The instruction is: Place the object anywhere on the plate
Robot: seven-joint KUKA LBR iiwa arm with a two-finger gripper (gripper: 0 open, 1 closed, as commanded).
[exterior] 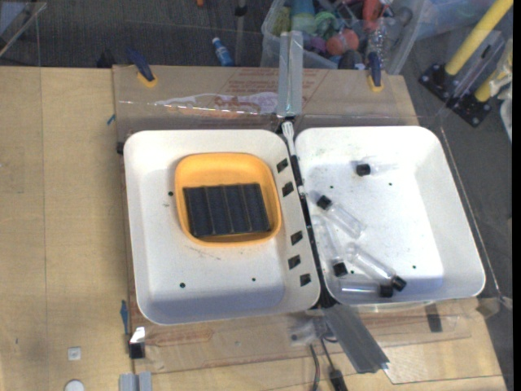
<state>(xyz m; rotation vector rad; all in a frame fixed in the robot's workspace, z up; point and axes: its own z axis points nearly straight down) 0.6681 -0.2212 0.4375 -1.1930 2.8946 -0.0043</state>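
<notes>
Toy tub cut by top edge

The yellow plate sits in the left bin, and a dark ridged block covers most of it. White floor lies open all around the plate. In the right bin, clear tubes with black caps, hard to count, crowd the near left part. Its far right side is open.

soft, even light; slight blur
</notes>
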